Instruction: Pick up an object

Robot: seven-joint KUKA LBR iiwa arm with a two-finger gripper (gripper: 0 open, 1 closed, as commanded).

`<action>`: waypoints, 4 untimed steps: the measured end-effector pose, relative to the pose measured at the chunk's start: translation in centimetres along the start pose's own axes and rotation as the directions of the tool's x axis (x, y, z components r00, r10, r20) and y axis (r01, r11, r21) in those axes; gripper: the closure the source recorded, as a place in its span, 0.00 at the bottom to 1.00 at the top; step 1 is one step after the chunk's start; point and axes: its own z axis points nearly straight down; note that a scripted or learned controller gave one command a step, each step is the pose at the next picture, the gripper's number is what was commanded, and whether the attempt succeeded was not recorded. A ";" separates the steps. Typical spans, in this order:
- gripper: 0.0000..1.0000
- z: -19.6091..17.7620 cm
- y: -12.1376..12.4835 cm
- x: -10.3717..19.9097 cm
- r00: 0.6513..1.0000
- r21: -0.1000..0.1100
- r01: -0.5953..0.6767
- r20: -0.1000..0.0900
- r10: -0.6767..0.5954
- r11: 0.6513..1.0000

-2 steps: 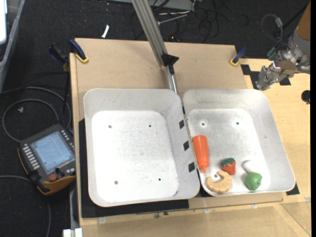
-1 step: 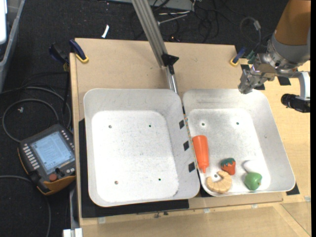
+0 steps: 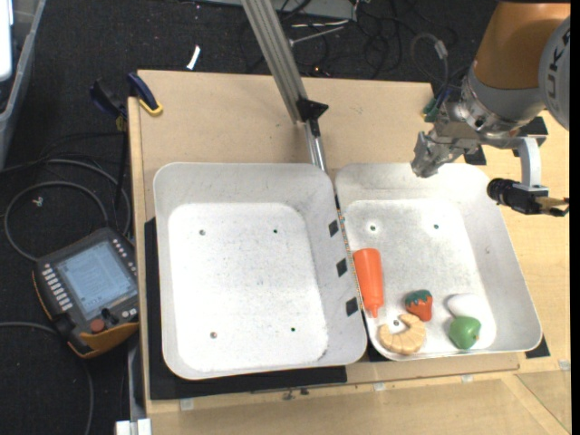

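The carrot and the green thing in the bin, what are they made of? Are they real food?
Probably toys, not real food. The carrot looks like smooth plastic: one even orange colour with a soft shine. The green thing also looks like plastic, glossy and evenly coloured. Both lie in the white bin, which seems to be matte, speckled hard plastic.

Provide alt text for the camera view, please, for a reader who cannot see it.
A grey and orange robot arm's gripper hangs over the far rim of the right bin, holding nothing. Along that bin's near side lie an orange carrot, a tan cookie-like toy, a red strawberry, a green toy and a white piece. The left bin sits beside it.
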 end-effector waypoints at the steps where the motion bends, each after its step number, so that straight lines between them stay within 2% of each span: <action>1: 1.00 -0.1 -0.9 5.2 1.000 0.001 0.000 0.000 0.000 1.000; 2: 1.00 0.3 -2.3 9.4 1.000 0.001 0.000 0.000 0.000 1.000; 4: 1.00 2.6 -6.2 20.3 1.000 0.003 0.001 0.000 -0.001 1.000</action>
